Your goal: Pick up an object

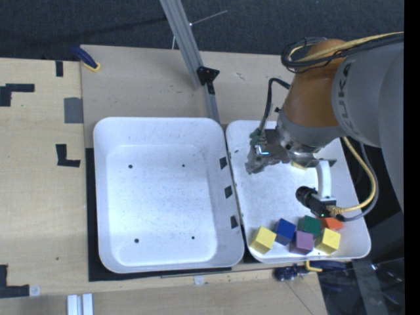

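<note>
The end effector (258, 157) is hanging over the far left part of the right bin (262, 195); whether it is open or gripping anything cannot be told. The blocks are lying clustered at that bin's near edge: yellow block (263, 239), blue block (285, 230), purple block (304, 241), green block (309, 225).

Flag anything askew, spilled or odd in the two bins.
Nothing stands out. The blocks sit bunched in the right bin's near corner, none spilled over its rim. The gripper hangs above the far part of that bin, away from them.
</note>
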Available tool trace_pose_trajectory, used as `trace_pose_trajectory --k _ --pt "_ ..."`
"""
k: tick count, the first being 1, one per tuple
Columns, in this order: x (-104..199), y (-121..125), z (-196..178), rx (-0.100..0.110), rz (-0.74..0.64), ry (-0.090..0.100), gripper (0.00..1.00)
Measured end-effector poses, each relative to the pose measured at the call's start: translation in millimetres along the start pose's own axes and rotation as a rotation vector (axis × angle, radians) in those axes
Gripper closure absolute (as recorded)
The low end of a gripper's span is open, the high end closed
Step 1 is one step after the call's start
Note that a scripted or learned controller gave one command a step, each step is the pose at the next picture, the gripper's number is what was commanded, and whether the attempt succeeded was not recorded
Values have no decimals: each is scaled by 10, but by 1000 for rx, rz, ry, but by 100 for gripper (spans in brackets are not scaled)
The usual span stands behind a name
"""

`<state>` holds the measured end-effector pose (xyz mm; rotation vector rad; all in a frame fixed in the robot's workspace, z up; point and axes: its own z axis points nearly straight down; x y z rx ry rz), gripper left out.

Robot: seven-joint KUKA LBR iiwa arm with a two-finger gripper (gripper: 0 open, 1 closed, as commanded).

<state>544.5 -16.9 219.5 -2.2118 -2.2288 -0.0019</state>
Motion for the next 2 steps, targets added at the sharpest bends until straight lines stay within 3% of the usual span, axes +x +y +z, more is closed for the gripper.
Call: trace_pose_trajectory --k 2 --pt "1119 -195 1 3 1 -1 100"
